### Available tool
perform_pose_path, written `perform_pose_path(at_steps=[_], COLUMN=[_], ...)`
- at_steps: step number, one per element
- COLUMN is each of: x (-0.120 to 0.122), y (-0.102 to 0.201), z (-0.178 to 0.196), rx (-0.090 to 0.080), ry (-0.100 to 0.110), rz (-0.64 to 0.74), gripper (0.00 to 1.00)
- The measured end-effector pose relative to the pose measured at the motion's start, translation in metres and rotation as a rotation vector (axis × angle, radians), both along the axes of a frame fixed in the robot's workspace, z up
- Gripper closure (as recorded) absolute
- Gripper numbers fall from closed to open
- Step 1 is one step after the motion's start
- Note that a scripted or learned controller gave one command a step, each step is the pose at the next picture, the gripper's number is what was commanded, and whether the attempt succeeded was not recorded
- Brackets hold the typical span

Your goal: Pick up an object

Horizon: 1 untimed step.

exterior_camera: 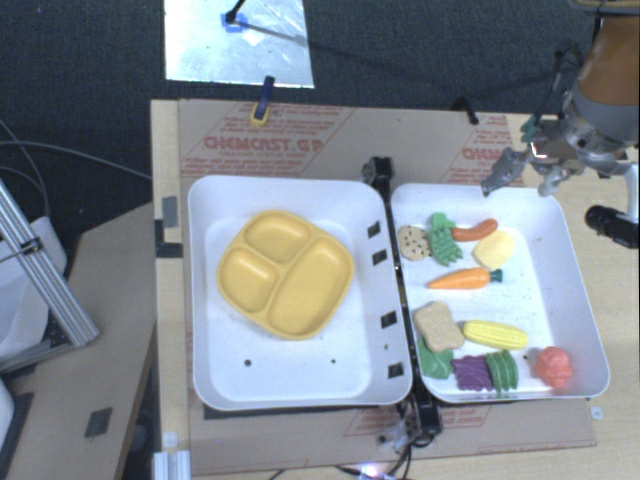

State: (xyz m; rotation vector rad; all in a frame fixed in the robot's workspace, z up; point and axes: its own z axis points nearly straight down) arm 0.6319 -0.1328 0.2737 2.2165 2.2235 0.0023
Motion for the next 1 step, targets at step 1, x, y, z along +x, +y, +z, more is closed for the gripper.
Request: perform_pose_path(at_steps=[1], x=[-0.0465], y=[-0.0439], z=[-0.1223], rx=[0.001], ry=[0.010], rz=[-0.007], gripper=[0.00])
